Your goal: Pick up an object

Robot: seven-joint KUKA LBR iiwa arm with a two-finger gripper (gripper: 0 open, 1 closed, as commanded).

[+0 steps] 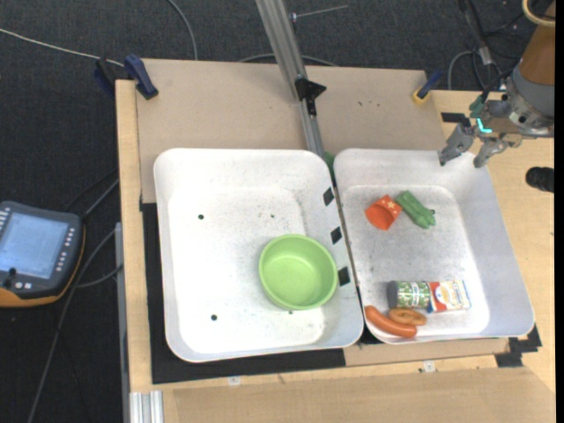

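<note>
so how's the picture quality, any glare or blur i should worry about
Camera view: light is even and soft, with only faint shadows under the green bowl and the claw. The white bins are bright but not blown out. The small items in the right bin look a little soft, so the carton's label cannot be read.
</note>
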